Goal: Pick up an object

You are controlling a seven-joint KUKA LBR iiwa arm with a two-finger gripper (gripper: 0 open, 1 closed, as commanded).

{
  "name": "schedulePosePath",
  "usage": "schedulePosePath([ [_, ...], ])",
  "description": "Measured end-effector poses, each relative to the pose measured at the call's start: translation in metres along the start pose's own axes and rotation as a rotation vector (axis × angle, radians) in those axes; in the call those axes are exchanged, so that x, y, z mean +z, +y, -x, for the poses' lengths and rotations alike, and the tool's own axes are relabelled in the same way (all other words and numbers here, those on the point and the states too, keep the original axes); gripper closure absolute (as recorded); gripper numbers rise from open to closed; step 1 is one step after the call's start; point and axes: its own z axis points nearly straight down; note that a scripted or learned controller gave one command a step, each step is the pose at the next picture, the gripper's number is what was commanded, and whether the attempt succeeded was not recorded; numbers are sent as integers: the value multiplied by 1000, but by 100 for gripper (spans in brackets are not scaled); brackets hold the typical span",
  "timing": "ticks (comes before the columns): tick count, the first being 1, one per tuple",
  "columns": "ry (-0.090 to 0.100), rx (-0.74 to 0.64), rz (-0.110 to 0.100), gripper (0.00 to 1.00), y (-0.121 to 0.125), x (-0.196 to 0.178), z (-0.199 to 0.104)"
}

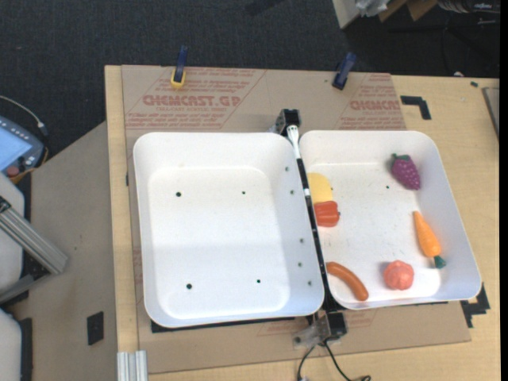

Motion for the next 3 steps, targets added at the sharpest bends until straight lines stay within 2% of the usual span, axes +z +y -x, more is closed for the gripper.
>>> schedulePosePath([
  [3, 0, -1, 1, 100, 0, 0, -16],
])
